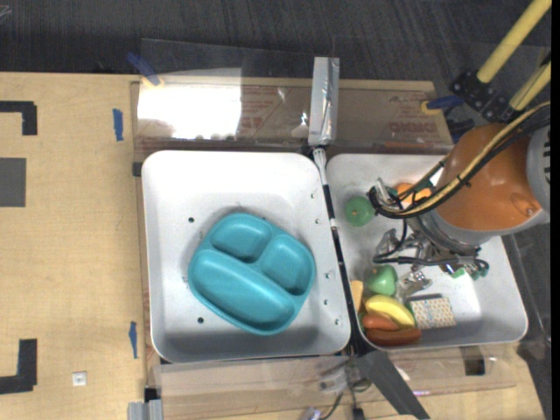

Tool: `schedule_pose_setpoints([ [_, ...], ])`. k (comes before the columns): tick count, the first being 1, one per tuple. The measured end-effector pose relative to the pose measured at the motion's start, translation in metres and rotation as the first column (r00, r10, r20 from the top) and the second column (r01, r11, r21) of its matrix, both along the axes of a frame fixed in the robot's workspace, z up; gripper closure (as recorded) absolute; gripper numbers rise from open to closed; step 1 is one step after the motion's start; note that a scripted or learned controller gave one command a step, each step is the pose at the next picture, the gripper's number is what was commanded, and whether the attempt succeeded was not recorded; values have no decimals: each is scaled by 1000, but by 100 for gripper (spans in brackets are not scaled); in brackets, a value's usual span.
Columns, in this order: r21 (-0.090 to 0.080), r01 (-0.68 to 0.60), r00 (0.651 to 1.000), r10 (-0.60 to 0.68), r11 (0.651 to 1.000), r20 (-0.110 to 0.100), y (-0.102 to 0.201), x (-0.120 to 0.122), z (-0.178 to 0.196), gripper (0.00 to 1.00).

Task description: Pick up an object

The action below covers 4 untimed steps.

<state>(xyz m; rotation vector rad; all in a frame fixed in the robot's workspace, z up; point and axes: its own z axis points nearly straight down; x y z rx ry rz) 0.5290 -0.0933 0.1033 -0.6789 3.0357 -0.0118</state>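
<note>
My gripper hangs low in the right bin, below the arm's orange band. Just to its lower left lies a green fruit, close to the gripper or touching it; I cannot tell which. A yellow banana rests in front of that fruit, on a red-orange item. A speckled rectangular block lies beside the banana. A second green fruit sits near the bin's left wall. An orange object peeks out behind the arm's cables.
The left bin holds a teal divided plate. A metal divider and a clear panel stand behind the bins. Yellow poles rise at the top right. Cardboard covers the bench to the left.
</note>
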Motion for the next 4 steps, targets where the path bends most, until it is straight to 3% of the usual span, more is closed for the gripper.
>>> schedule_pose_setpoints([
  [1, -1, -352, 936, 352, 936, -21, 30, 7, 84, 100],
  [2, -3, -917, 400, 916, 400, -27, -48, -5, 119, 100],
  [3, -1, -947, 320, 947, 320, -25, -8, 33, 92, 100],
  [4, 2, -1000, 1, 1000, 1, -28, 30, -14, 81, 100],
])
